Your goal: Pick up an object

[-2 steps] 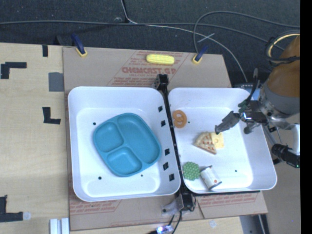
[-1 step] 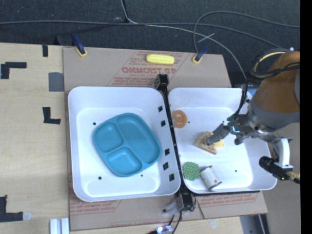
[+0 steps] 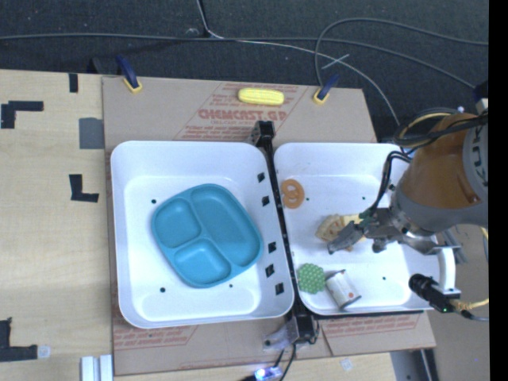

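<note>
In the right bin lie several small objects: an orange ring near the divider, a tan crumpled piece in the middle, a green ball and a white cylinder with a red end near the front wall. My gripper reaches in from the right, low over the bin, with one dark finger right beside the tan piece and the other further right. The fingers stand apart with nothing between them.
The left bin holds a blue divided plate. A yellow corn-like object lies on the cardboard behind the bins. The arm's grey and orange body hangs over the right bin's right side. Cables run across the back.
</note>
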Controlling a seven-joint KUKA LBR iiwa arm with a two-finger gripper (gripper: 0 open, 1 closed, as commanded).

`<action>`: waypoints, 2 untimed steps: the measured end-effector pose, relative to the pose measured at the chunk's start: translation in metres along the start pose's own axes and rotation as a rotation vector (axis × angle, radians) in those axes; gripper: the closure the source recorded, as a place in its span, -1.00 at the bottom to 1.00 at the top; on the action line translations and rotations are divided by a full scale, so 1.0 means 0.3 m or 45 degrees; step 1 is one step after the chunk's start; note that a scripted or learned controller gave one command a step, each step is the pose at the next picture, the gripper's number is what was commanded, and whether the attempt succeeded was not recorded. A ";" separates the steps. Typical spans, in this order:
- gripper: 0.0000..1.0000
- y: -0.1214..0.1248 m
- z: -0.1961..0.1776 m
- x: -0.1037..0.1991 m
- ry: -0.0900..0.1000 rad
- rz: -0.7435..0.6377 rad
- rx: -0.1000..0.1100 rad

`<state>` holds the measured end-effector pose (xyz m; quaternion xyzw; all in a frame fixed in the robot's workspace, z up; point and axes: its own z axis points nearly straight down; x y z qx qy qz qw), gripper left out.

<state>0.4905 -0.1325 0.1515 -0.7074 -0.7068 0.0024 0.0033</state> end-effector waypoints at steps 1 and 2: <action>-1.00 -0.020 0.180 0.033 0.000 -0.002 -0.002; 1.00 -0.017 0.138 0.035 0.002 -0.003 -0.005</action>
